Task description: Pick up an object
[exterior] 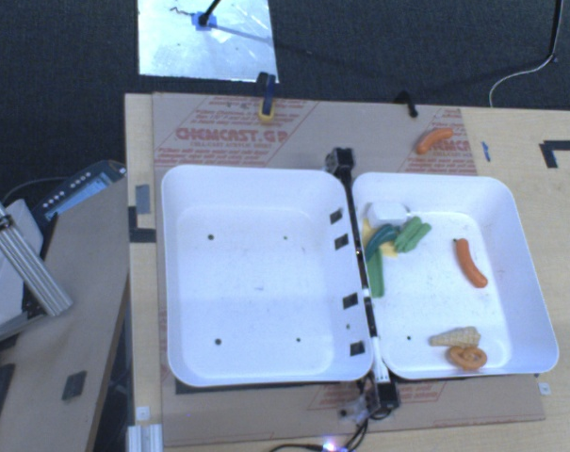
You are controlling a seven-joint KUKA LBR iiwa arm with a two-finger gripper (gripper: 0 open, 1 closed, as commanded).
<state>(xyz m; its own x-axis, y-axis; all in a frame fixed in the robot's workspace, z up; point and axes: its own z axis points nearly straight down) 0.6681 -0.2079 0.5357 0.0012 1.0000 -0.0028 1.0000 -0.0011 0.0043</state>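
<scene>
Overhead view of the counter with two shallow white bins side by side. The left bin held nothing to pick; every candidate lay in the right bin. Against the divider sat a tangle: a long green piece, a shorter green piece, a yellow piece and a white block, all touching or overlapping. An orange sausage lay alone in the middle of the bin floor, well apart from the rest. Near the front wall a tan wedge rested just beside an orange pretzel. A second orange sausage lay outside the bins, on the brown sheet behind them.

The state of the pincer could not be told at this moment.

Likely failure modes, as judged from the layout. A descent on the tangle by the divider risked closing on two pieces at once, or striking the bin wall and clips on that side. The wedge and pretzel sat close to the front wall and to each other, so one finger might have landed on the neighbour or the rim. The sausages were rounded and appeared liable to roll or squirt out of a grip taken off-centre or along the long axis. The lone sausage in the bin offered the clearest approach.
</scene>
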